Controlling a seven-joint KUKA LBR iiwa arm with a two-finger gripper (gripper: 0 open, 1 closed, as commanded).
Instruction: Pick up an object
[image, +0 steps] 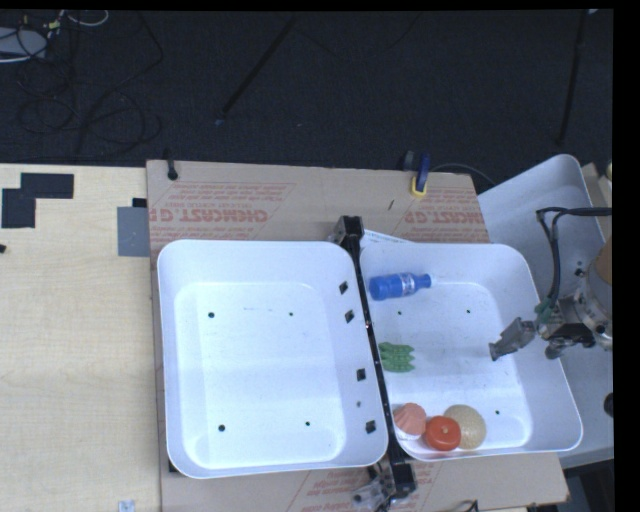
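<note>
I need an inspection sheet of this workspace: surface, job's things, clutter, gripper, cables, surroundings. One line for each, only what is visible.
Surface: cardboard sheet bearing left bin and right bin.
Job's things: in the right bin, blue bottle lying down, green object, and by the near wall pink object, red object, tan object clustered together.
Clutter: nothing seen.
Gripper: gripper over the right bin's right side, nothing between its fingers.
Cables: black cable by the arm.
Surroundings: dark floor, wooden bench.

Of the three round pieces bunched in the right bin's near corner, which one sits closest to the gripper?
The pale beige round piece, rightmost of the three; the red one and the pink one lie further left from the gripper.
</note>
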